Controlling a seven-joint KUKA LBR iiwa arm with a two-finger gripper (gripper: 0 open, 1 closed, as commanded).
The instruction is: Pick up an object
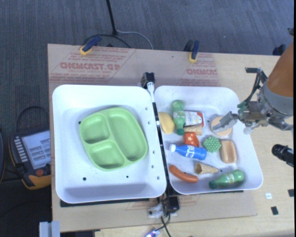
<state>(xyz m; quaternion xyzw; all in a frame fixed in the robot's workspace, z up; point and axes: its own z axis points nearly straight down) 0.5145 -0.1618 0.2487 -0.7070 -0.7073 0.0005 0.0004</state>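
Observation:
The right bin (246, 100) holds several toy foods. Among them are a yellow lemon (166, 123), a green bottle with a label (178, 111), a red-and-white packet (193, 118), an orange can (191, 138) and a blue bottle (188, 152). A green knobbly ball (212, 143), a hot-dog bun (228, 151), a red sausage (183, 174), a cone (206, 169) and a dark green bottle (227, 179) lie nearer the front. My gripper (233, 121) hangs over the bin's right side, just above a tan round piece (221, 127). Nothing shows in its grasp.
The left bin (64, 107) carries a green divided plate (113, 137). A black clip (148, 79) sits where the bins meet at the back. Yellow-and-blue clamps (90, 44) (192, 51) hold the board's far edge. A handset (32, 154) lies off the bench at left.

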